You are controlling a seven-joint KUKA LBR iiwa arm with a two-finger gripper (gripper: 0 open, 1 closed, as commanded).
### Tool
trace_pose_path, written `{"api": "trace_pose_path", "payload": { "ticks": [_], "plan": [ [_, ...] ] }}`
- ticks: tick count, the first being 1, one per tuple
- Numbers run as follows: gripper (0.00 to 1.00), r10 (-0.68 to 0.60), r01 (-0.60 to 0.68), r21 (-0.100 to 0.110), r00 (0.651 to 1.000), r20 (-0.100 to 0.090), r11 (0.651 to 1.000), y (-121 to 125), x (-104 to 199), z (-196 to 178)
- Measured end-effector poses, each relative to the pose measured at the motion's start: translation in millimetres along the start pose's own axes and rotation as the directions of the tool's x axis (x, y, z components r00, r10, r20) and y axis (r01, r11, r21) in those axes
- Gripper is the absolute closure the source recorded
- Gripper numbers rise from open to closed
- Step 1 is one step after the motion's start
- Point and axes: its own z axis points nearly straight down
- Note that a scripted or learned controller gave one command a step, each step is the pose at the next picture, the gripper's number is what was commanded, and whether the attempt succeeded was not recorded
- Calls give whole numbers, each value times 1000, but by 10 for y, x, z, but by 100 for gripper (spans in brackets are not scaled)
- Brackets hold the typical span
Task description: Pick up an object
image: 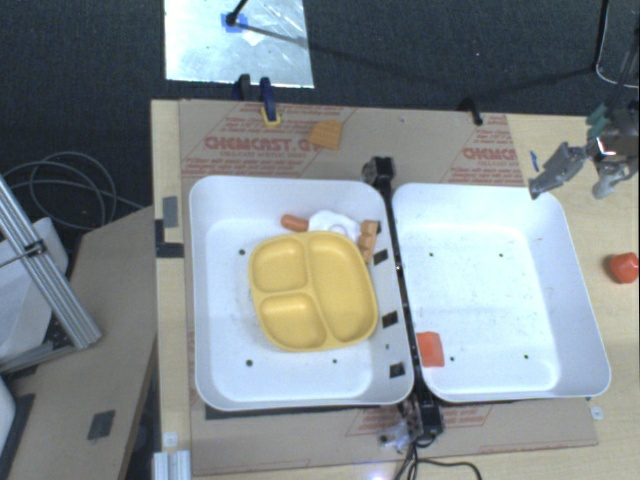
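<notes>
Bins are set side by side on a brown sheet printed with red lettering [250,140]. The left bin [215,298] is taken up largely by a yellow divided plate [312,292], which lies flat near the middle with its three compartments facing up. Just beyond the plate's far edge an orange sausage-shaped piece [295,223] is seen, and beside it a white round item [335,225] is partly covered by the plate. A small tan piece [368,235] lies near the divider between the bins, close to the plate's far right corner.

The right bin [560,268] holds one red block [429,348], placed at its near left corner, against the wall.

The gripper [580,173] is seen at the right edge of the view, above the bench and beyond the far right corner of the right bin, well apart from every item in the bins. Its two grey fingers [552,173] are spread apart, and nothing is held between them.

Outside the bins, a red item [623,267] rests on the bench at the right edge, and a tan wedge [326,134] lies on the printed sheet beyond the left bin.
</notes>
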Motion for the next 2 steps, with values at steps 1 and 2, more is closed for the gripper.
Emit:
{"api": "trace_pose_path", "payload": {
  "ticks": [1,2],
  "plan": [
    [0,11,-10,25,1000,-6,1000,-634,379,1280],
    [0,0,0,13,1000,-5,1000,-597,1247,1402]
  ]
}}
